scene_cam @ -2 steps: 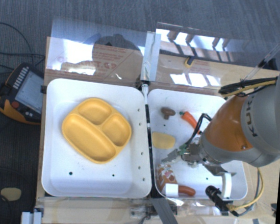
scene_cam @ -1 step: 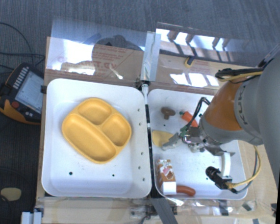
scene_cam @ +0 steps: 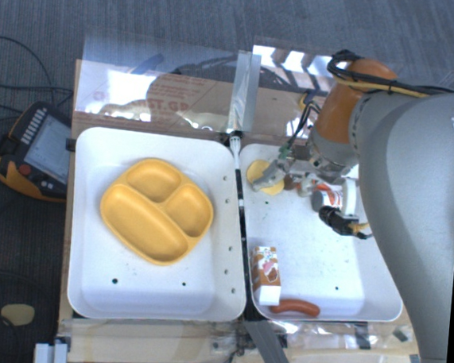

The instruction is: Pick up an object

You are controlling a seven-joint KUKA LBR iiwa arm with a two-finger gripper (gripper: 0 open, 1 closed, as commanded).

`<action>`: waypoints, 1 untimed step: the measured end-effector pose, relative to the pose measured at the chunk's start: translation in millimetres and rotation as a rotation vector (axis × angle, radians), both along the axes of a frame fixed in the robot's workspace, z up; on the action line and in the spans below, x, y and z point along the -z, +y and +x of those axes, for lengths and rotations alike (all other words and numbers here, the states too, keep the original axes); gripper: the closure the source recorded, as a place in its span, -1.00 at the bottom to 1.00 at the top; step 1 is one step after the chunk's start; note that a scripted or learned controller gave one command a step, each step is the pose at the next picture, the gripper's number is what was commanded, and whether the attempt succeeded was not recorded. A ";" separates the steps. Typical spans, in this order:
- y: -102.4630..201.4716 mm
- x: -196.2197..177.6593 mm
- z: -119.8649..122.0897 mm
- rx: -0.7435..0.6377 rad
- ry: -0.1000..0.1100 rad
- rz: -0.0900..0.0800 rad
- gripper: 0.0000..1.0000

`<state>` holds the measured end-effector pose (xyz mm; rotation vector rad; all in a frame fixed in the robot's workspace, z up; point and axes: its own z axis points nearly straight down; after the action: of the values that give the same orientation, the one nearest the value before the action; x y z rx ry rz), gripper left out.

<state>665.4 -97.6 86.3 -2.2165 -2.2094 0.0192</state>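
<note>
**Gripper working the right bin's far corner**

I am watching the gripper [scene_cam: 280, 172] hanging by the right bin [scene_cam: 361, 285] far-left wall, over a yellow piece [scene_cam: 258, 174]; I cannot tell its state. Bare floor is lying mid-bin. A carton [scene_cam: 265, 274] and sausage [scene_cam: 295, 308] are sitting along its near wall.

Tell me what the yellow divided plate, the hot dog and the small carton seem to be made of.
Yellow divided plate: likely molded plastic, smooth with a soft sheen, one even color.
Hot dog: probably plastic or rubber toy food, glossy and evenly reddish-orange.
Small carton: looks like printed cardboard or a plastic imitation, matte with flat faces; too small to be sure.
</note>
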 end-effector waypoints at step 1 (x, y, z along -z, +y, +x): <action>-3.9 -7.6 -3.4 0.001 0.014 -0.008 1.00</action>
<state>662.1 -101.5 93.9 -2.2139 -2.2052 0.0434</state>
